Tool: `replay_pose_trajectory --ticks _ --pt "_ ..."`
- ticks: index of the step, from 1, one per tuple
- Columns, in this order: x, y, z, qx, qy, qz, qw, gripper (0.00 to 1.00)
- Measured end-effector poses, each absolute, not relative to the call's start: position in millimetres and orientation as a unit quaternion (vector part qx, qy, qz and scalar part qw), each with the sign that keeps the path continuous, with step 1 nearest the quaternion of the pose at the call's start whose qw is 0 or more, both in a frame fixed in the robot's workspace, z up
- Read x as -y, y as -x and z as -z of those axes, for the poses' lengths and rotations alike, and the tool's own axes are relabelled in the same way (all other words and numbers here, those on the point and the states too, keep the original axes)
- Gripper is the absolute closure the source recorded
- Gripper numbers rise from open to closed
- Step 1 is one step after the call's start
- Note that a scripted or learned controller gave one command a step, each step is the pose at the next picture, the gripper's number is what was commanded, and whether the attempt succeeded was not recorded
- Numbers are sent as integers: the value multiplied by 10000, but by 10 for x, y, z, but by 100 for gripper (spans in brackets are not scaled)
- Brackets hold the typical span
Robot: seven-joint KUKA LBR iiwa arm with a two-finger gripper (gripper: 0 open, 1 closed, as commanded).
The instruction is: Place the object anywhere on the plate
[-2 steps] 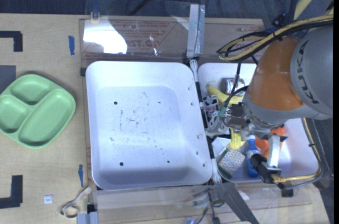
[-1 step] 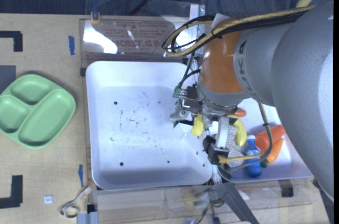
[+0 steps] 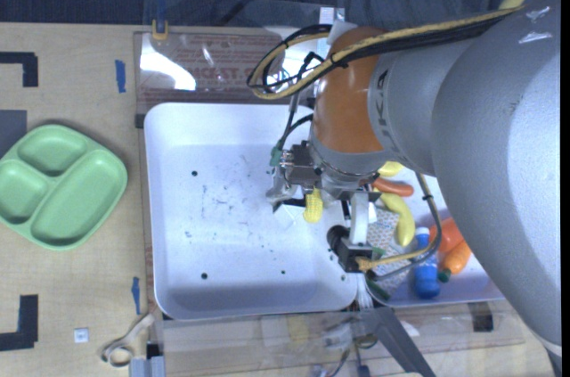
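A light green divided plate (image 3: 61,184) lies on the wooden bench at the far left, outside the bins. My gripper (image 3: 301,199) hangs over the right part of the left white bin (image 3: 214,215), well to the right of the plate. A small yellow corn-like piece (image 3: 313,207) sits at its fingertips, and the gripper looks shut on it. The grey and orange arm covers much of what lies behind.
The right bin, partly under the arm, holds a yellow banana (image 3: 403,221), an orange carrot-like toy (image 3: 393,186), an orange piece (image 3: 452,247) and a blue piece (image 3: 427,281). A clear plastic sheet (image 3: 205,63) lies behind the left bin.
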State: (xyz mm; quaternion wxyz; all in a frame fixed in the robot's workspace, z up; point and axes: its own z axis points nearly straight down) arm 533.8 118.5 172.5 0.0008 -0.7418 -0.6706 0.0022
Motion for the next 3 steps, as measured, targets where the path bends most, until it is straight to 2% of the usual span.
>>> replay_pose_trajectory --ticks 1,2,3 --pt "-969 -5775 -2211 6809 7324 -25 9 100" --pt "-1545 -5715 -2079 7798 6260 -29 25 100" --pt "-2075 -5520 -1321 6823 7311 -41 25 100"
